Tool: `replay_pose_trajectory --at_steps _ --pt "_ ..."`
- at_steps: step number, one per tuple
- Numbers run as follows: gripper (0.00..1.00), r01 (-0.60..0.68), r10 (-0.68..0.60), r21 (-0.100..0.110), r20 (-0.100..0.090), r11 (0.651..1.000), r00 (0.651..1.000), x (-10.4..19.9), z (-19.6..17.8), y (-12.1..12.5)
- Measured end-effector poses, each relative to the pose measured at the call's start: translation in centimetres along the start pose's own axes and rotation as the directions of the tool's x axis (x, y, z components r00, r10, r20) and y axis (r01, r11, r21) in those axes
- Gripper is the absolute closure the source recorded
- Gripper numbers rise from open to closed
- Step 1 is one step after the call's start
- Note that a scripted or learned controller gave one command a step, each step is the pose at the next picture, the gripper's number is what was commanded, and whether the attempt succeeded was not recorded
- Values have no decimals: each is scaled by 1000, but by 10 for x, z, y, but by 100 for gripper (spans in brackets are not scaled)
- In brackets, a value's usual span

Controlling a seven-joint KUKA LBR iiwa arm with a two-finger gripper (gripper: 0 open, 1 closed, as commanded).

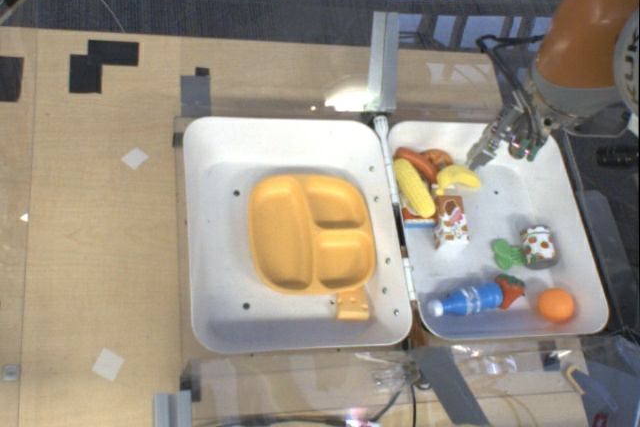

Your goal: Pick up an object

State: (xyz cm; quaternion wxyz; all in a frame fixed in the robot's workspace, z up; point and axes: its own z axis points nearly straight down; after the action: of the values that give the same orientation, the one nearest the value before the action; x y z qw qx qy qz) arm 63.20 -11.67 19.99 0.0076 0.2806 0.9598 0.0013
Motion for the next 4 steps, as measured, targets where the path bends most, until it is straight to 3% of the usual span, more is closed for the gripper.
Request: replay_pose_trajectory --at_steps 1,2,3,4 --pt "100 -66 66 2 -2 998 998 27 90 -51" --pt "0 -66 66 3 -6 998 998 28 92 -52" --pt "100 -61 61 -1 3 998 998 25 79 -49" --pt "0 -61 61 -1 2 998 998 26 79 -49"
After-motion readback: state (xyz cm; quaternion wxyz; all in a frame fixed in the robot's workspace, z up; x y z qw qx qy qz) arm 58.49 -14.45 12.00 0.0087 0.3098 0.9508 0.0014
